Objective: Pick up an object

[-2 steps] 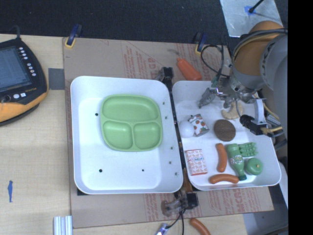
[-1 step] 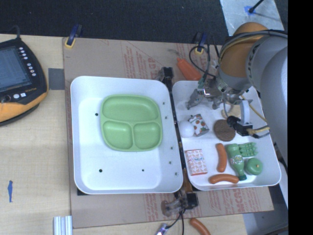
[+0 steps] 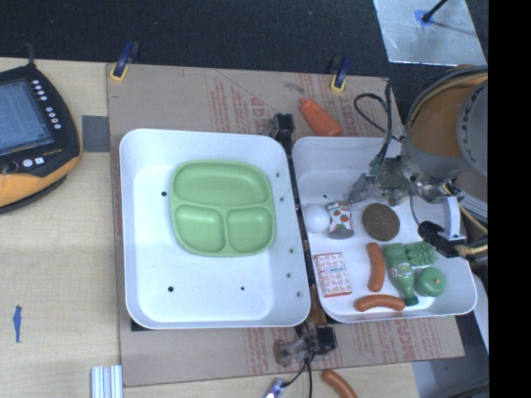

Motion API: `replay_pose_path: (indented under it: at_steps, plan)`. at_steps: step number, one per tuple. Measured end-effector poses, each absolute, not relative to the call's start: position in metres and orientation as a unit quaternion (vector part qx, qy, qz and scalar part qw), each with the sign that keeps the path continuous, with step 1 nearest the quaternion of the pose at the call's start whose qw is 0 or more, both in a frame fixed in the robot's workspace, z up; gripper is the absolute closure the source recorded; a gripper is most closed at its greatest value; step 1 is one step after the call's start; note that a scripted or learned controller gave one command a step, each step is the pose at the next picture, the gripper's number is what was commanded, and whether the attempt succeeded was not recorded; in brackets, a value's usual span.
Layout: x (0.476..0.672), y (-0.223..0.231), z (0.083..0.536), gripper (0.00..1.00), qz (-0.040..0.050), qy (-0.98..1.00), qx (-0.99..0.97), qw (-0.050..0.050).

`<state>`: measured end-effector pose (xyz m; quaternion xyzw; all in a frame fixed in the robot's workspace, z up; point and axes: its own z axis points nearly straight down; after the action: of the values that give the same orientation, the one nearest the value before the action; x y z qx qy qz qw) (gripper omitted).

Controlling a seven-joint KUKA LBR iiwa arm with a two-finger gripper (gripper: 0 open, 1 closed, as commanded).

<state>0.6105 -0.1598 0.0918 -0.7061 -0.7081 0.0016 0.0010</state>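
White bins sit side by side on the bench. The left bin (image 3: 141,297) has a green tray (image 3: 222,208) with three parts lying in it. The right bin (image 3: 319,157) is full of small toy things.

The gripper (image 3: 371,182) comes in from the right, low over the back of the right bin. It is small and dark from up here, so I cannot tell how it is set, and nothing seems to be held in it.

Just in front of it lie a white ball (image 3: 316,219), a little box with red spots (image 3: 339,220) and a brown round disc (image 3: 381,221). These three are the nearest to take. I think the ball is light but would roll away from a pinch. The disc looks flat and hard, so it may be tricky to get under. The little box looks the easiest, taken across its two flat sides.

Farther to the front lie a red card (image 3: 332,274), two sausages (image 3: 376,267) and a green toy (image 3: 413,269). The sausages look smooth and light, best pinched across the middle.

An orange carrot (image 3: 319,118) lies outside the bins on the brown board.
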Motion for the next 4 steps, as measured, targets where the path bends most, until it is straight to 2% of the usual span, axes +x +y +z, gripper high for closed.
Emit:
replay_pose_path:
  at_steps: [1,2,3,4]
  plan:
    - [0.657,-0.201,0.14,0.0,0.0004,-0.708,-0.706,0.0]
    - [0.617,-0.183,0.096,0.0,-0.0005,-0.709,-0.705,-0.003]
    - [0.549,-0.151,0.091,0.0,0.0019,-0.709,-0.705,0.001]
    - [0.503,-0.2,0.092,0.0,0.0012,-0.708,-0.706,0.001]
